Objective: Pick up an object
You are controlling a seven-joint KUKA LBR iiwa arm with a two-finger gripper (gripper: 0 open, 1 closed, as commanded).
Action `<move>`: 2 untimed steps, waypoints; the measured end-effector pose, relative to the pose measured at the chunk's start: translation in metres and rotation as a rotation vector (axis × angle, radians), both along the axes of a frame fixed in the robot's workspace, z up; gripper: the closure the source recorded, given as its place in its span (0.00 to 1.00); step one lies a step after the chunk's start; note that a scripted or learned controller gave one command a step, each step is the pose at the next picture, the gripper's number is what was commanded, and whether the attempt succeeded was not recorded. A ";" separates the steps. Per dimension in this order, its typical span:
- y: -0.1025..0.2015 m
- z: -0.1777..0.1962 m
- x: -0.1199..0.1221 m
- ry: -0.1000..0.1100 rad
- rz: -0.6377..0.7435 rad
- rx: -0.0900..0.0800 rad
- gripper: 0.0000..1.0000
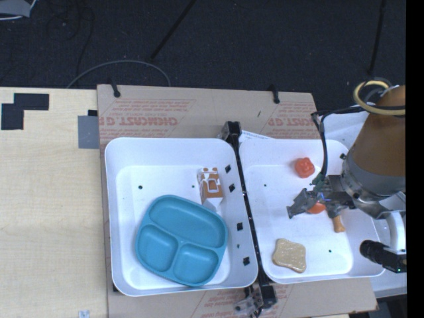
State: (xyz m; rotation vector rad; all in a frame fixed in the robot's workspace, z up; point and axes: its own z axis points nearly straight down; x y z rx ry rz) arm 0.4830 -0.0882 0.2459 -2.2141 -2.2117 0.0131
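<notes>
Camera view: the arm (381, 144) comes in over the right edge of the right bin (278, 177), and its gripper (317, 203) hangs low near the middle of that bin. Whether its fingers are spread or closed cannot be told from this slant.

A small orange-red piece (318, 209) shows right at the gripper's tip, touching or just beneath it; I cannot tell whether it lies on the bin floor or is caught by the tool. An orange stick-like piece (338, 224) lies just beside the gripper toward the bin's right wall, its long axis running roughly from the far side to the near side.

A red-orange lump (304, 167) sits nearer the far edge, apart from the gripper. A tan, cookie-like flat piece (290, 254) lies by the near edge.

By my reading, the small piece at the tip is the likely target, lying straight below the tool, so the coming move turns on a descent, not a sideways shift.

In the left bin (122, 177), across the divider, a blue divided plate (180, 240) fills the near part and a small orange-and-white toy (211, 184) stands by the divider.
</notes>
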 end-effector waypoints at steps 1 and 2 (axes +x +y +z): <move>0.000 0.005 0.002 -0.010 0.001 -0.001 0.00; 0.008 -0.057 0.001 -0.004 0.002 0.000 0.00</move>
